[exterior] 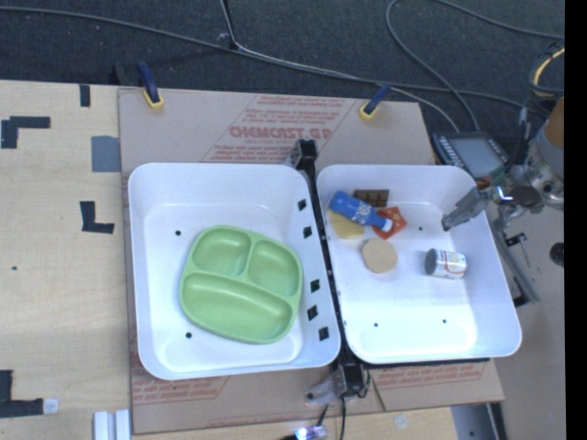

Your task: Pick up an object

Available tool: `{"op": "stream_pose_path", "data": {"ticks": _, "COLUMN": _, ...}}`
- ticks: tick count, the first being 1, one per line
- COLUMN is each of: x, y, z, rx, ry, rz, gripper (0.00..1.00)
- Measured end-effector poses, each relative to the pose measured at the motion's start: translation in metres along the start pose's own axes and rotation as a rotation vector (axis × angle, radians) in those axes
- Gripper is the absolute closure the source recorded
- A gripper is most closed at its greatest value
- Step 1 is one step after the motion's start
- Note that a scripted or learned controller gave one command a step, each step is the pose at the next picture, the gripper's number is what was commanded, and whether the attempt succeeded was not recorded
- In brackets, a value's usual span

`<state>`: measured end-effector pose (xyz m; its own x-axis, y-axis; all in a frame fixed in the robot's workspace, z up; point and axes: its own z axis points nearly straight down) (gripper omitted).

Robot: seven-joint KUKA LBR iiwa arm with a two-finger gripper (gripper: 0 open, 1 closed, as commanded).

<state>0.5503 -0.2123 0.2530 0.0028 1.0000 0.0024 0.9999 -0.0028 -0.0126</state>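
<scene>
In the right white bin (477,333) I see a blue packet (356,210), tan round disc (379,257), small grey can (446,263); gripper (459,213) at its right rim, grip state unclear.

The cardboard sheet (275,126) under the bins bears red "CHEMCAST GP" print.

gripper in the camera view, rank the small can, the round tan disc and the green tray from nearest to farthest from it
Measured from the gripper, at the right bin's upper right:
1. Small can, lying on its side in the right bin, just below the gripper.
2. Round tan disc, mid right bin, toward the divider.
3. Green tray, in the left bin, far across.
</scene>
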Motion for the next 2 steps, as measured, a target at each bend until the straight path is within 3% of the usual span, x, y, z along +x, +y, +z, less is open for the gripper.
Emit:
{"op": "stream_pose_path", "data": {"ticks": 1, "x": 0.001, "y": 0.002, "z": -0.007, "rx": -0.012, "ry": -0.003, "rz": -0.004, "gripper": 0.0}}
{"op": "stream_pose_path", "data": {"ticks": 2, "x": 0.004, "y": 0.002, "z": 0.037, "rx": -0.008, "ry": -0.002, "rz": -0.004, "gripper": 0.0}}
